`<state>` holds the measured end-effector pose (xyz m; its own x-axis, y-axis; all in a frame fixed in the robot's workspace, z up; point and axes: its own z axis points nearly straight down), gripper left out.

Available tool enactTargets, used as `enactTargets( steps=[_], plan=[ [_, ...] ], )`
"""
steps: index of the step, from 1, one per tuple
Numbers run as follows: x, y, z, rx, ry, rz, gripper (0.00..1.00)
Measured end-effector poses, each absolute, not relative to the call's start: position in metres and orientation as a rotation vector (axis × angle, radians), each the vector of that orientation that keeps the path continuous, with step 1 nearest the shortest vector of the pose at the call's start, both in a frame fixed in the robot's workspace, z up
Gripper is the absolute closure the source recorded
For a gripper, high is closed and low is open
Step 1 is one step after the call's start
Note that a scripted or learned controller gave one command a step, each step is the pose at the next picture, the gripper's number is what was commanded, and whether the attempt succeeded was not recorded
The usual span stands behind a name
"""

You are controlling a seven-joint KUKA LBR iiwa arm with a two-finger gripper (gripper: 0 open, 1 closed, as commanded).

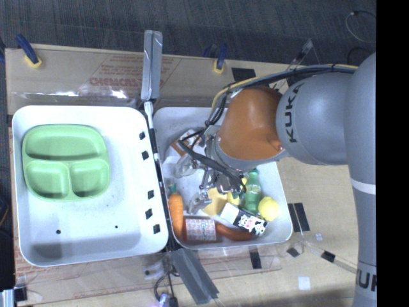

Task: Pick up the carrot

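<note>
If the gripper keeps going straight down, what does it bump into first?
Probably the yellow block lying just under the gripper, not the carrot, which sits to its left by the bin wall. Depth is hard to judge here.

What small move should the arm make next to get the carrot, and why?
Probably shift the hand toward the bin's left wall and lower it: the carrot lies there, beside the divider, left of and slightly below the hand, with nothing seen between the fingers.

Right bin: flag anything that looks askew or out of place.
Nothing looks spilled or damaged. The right bin is crowded: the carrot lies against its left wall, with a can and a lemon jumbled nearby. The green tray sits squarely in the left bin.
</note>
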<state>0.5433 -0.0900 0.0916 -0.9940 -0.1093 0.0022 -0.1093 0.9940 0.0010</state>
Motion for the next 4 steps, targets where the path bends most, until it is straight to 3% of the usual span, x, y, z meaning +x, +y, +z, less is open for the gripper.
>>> enactTargets(
  steps=[1, 2, 3, 4],
  plan=[
    [0.59, -0.073, 0.193, -0.055, -3.144, 0.001, 0.0],
    [0.533, -0.096, 0.106, 0.412, -3.113, -0.001, 0.0],
    [0.521, -0.096, 0.096, 0.792, -3.052, 0.01, 0.0],
    [0.492, -0.155, 0.093, 1.108, -2.941, 0.001, 0.0]
  ],
)
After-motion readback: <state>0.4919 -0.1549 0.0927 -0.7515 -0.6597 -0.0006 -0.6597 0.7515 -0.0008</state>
